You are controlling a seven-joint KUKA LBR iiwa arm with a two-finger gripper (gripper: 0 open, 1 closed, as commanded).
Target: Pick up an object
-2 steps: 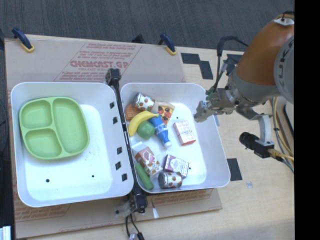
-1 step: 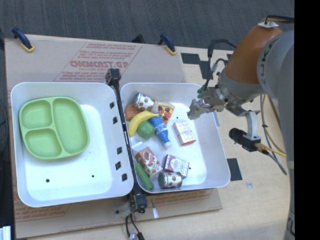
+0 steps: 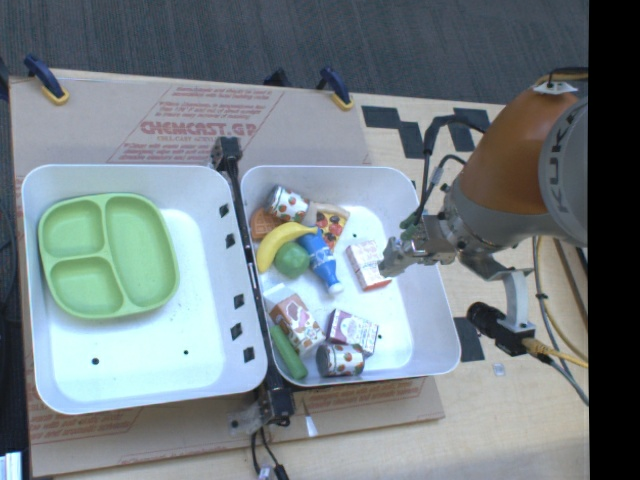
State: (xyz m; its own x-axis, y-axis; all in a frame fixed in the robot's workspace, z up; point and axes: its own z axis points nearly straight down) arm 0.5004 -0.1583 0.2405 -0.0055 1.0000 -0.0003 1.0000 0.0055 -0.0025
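The left bin (image 3: 130, 378) holds a green divided tray (image 3: 108, 255) toward its 10 o'clock corner; the rest of its floor is bare white. The right bin (image 3: 430, 318) is crowded: a banana (image 3: 280, 242), green ball (image 3: 292, 259), blue bottle (image 3: 324, 258), small cartons (image 3: 352, 330) and a can (image 3: 340, 360), mostly from centre round to 7 o'clock. The gripper (image 3: 392, 259) hangs at the bin's 3 o'clock side, just beside or touching a red-and-white carton (image 3: 366, 265). Whether it grips anything I cannot tell; the wrist seems to hide that. Open floor lies near 5 o'clock
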